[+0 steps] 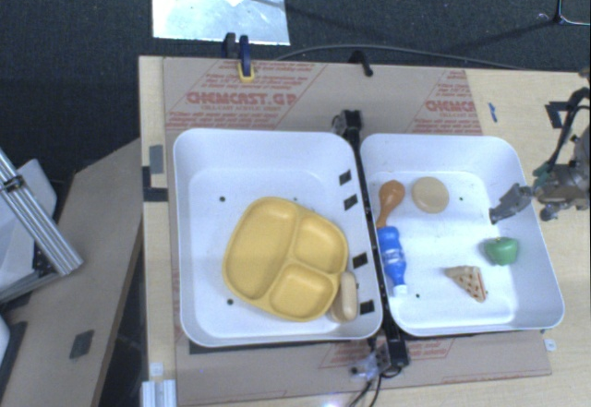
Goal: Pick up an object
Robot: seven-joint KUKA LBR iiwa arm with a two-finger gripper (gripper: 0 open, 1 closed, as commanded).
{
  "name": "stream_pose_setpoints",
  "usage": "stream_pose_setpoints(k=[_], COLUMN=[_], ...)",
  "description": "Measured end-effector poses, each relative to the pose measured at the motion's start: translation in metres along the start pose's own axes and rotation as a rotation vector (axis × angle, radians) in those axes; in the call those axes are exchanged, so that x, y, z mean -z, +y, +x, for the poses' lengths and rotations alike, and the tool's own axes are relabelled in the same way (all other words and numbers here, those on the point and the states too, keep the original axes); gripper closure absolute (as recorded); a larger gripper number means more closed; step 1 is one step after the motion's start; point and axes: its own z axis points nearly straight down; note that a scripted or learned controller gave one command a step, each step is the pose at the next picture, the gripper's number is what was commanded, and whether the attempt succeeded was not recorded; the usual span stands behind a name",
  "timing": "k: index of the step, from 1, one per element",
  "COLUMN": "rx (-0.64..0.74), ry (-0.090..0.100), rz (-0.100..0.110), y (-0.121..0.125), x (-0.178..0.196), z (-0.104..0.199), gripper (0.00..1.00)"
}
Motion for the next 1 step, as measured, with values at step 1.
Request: stream_pose_setpoints(k=[1], rx=[0.004], ry=[-0.003], rz=[-0.011], y=[0.0025], x=[0.0062], z=[0.0006], gripper=[0.0])
